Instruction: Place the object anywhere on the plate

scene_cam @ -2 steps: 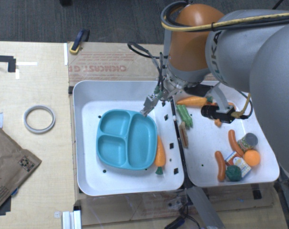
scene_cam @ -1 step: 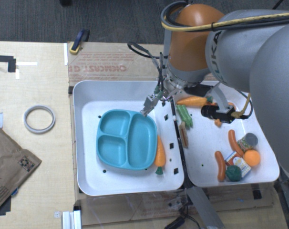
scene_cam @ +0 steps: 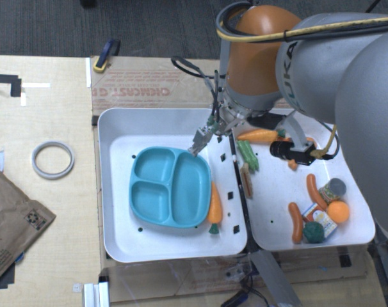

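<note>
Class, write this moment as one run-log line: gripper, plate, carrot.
gripper: over left bin, at plate's upper right edge | plate: nothing on it | carrot: beside plate's right rim

Grey arm is extended in from the right, orange band seen above the wrist. Gripper (scene_cam: 200,142) is angled down and leftward; fingertips are seen close together, nothing between them.

The blue plate (scene_cam: 170,187) is showing smooth, slightly glossy plastic; the white bins (scene_cam: 111,171) are looking matt plastic, the bench (scene_cam: 40,117) pale wood.
</note>
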`<action>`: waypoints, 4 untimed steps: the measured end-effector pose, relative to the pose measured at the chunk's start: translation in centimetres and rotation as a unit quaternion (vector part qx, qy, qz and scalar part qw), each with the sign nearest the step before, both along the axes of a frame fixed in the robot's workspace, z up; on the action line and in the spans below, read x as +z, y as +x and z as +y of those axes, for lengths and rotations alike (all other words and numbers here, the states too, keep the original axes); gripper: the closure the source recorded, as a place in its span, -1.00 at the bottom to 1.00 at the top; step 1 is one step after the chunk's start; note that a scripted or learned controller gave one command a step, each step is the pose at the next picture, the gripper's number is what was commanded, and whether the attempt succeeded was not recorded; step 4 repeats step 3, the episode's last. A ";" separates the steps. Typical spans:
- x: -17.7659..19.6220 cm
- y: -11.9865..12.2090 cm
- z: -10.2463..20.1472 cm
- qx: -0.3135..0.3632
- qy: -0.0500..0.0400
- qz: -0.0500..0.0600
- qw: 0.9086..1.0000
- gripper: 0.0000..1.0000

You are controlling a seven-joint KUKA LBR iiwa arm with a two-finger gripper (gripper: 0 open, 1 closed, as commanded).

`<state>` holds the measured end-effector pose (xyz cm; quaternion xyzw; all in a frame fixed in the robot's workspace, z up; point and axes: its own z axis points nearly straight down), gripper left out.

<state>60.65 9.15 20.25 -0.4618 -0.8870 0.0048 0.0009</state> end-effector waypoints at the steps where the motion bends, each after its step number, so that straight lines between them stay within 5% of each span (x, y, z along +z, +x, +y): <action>1: 0.0 0.0 0.0 0.000 0.000 0.000 1.000 -1.00; 4: 0.0 0.0 0.0 0.000 0.000 0.000 1.000 -1.00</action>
